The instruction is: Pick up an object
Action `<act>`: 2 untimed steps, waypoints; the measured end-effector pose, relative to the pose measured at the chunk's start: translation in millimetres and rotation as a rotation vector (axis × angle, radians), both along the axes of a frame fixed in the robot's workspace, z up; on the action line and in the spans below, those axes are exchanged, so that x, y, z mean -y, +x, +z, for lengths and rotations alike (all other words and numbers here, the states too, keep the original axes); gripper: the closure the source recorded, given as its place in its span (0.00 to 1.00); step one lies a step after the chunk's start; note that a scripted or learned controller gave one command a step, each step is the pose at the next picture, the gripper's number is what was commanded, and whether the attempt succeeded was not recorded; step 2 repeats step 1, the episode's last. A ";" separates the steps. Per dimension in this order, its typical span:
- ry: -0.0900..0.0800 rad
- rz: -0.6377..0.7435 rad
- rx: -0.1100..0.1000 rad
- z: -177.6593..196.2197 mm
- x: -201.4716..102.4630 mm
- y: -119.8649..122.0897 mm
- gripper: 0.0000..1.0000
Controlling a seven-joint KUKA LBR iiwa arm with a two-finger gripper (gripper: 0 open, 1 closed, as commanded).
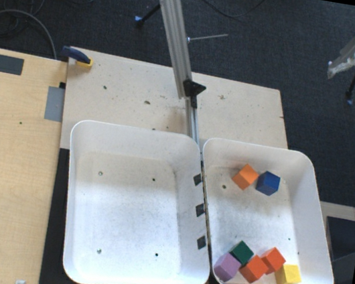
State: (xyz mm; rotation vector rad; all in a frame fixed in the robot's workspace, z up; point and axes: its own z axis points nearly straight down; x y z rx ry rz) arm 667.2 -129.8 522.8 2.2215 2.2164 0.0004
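Blocks all lie in the right bin (316, 203): an orange block (245, 176) beside a blue block (267, 182), the rest clustered at its near edge. None is lifted yet; the whole pick remains. I cannot tell the end effector's state.

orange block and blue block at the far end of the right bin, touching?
Cannot tell. In the camera view the orange block and blue block sit side by side with edges meeting or nearly so; no plain gap or contact shows.

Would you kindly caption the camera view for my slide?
Seven coloured blocks, including an orange block and blue block, in the right bin.
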 end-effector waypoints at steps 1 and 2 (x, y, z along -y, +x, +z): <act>0.002 0.002 -0.002 19.3 2.7 -18.8 0.00; 0.002 0.002 -0.002 19.3 2.7 -18.8 0.00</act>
